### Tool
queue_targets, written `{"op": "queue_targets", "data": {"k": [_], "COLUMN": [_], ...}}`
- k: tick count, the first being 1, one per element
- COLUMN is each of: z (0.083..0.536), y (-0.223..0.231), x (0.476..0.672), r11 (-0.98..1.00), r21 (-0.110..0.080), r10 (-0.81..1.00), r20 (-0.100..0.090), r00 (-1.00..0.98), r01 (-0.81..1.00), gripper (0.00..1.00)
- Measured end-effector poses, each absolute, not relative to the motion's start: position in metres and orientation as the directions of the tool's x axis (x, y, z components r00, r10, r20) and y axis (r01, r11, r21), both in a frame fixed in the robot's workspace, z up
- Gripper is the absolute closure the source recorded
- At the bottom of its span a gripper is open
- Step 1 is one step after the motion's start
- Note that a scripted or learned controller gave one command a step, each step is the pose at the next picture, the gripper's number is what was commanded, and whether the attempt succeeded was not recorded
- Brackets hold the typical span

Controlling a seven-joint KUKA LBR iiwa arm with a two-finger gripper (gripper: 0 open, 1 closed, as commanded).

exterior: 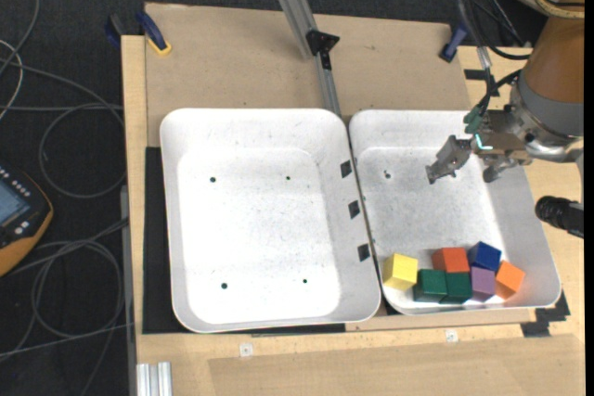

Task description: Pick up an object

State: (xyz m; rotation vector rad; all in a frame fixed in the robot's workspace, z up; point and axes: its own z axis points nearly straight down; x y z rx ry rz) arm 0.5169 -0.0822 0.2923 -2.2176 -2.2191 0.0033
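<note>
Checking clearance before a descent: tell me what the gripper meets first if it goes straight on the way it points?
Probably the bare floor of the right bin; the gripper points down there, well clear of the blocks. Depth is unclear.

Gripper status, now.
Gripper: open, holding nothing, above the right bin, away from the blocks.

i see the arm [553,79] reaching in from the right, its gripper [464,160] hanging over the upper part of the right bin [408,130] with nothing between its fingers that i can make out. the blocks sit bunched along that bin's near edge: yellow [402,270], green [443,285], red [454,259], blue [485,254], purple [483,280] and orange [510,276]. the left bin [186,130] lies just beside it.
</note>
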Motion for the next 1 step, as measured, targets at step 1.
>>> {"op": "queue_targets", "data": {"k": [1], "z": [0.294], "y": [-0.0825], "x": [0.5174], "r11": [0.0], "r21": [0.0], "r10": [1.0], "r20": [0.001], "r00": [0.0], "r01": [1.0], "gripper": [0.0]}}
